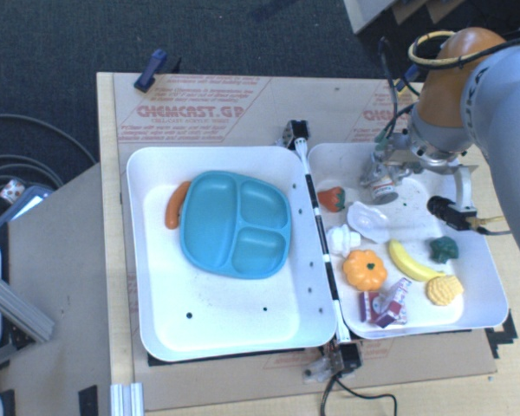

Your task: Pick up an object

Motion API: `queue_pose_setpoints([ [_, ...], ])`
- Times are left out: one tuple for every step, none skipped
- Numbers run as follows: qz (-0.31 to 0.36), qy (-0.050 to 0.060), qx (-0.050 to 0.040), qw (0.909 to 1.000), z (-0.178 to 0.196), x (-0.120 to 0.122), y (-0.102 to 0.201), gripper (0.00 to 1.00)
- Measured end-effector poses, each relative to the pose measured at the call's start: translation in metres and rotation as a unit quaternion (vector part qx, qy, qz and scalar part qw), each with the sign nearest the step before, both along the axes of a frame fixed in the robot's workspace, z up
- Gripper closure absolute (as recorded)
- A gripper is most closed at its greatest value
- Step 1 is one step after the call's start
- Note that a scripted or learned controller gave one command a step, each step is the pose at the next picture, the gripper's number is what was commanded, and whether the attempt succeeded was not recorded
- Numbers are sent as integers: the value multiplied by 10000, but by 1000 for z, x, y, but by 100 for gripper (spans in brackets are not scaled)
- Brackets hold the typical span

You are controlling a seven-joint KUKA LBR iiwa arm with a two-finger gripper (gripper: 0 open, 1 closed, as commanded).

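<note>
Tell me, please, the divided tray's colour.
The tray is light blue, seen in the camera view.

Dk carpet (52, 33), cables (22, 150) on L.

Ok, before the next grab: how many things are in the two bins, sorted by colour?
Blue: 1, divided tray
Orange: 2, pumpkin, long piece
Red: 2, round piece, packet
White: 2, large piece, small piece
Yellow: 2, banana, corn
Green: 1, broccoli
Total: 10
</note>
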State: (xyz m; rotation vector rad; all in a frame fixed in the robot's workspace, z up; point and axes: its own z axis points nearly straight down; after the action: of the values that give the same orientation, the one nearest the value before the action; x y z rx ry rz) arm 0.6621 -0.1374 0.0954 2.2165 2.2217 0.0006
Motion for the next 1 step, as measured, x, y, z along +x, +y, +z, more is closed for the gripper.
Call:
queue_pose_setpoints([
  [-7, 8, 14, 10000, 90, -19, 80, 100],
])
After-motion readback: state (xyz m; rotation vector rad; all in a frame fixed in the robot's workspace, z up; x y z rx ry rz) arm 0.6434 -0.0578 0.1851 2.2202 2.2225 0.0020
